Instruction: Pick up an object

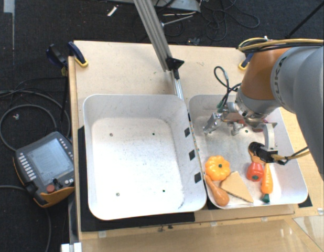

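Entry: gripper (223,127), centre right of frame, fingers spread and empty, over the right bin (233,148).
Advice: centre over the pumpkin (218,168) below it, clear of the adjacent cheese wedge (238,187).

Left-hand bin (86,140) and right-hand bin (231,147): white plastic, matt, flecked with dark scuffs. Bench (125,67): pale wood, matt, smooth. Arm (301,72): grey casing, smooth, soft sheen. Gripper (223,128): bare bright metal. Pumpkin (218,168): orange plastic, glossy. Wedge (237,186): tan, matt.
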Available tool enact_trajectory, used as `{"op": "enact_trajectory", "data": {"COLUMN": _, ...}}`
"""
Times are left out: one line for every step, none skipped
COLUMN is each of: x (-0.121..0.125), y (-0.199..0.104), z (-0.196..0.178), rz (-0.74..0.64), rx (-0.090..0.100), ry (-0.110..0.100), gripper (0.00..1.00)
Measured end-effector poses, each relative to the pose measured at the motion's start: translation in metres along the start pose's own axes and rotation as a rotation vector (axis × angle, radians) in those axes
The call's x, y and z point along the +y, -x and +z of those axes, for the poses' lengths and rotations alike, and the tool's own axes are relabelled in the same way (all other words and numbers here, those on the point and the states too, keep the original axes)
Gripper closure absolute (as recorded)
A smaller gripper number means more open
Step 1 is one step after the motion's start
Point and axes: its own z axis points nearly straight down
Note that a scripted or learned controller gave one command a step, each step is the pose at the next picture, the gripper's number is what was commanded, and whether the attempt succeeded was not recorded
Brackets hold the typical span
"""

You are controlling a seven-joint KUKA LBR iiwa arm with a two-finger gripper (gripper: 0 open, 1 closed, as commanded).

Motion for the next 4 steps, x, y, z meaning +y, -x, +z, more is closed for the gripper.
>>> {"op": "enact_trajectory", "data": {"x": 0.002, "y": 0.0, "z": -0.015, "rz": 0.0, "rx": -0.001, "ry": 0.009, "gripper": 1.0}}
{"op": "enact_trajectory", "data": {"x": 0.009, "y": -0.008, "z": -0.074, "rz": -0.004, "rx": -0.001, "ry": 0.014, "gripper": 1.0}}
{"op": "enact_trajectory", "data": {"x": 0.017, "y": -0.013, "z": -0.134, "rz": -0.004, "rx": -0.002, "ry": 0.015, "gripper": 1.0}}
{"op": "enact_trajectory", "data": {"x": 0.018, "y": -0.013, "z": -0.185, "rz": -0.004, "rx": -0.002, "ry": 0.014, "gripper": 1.0}}
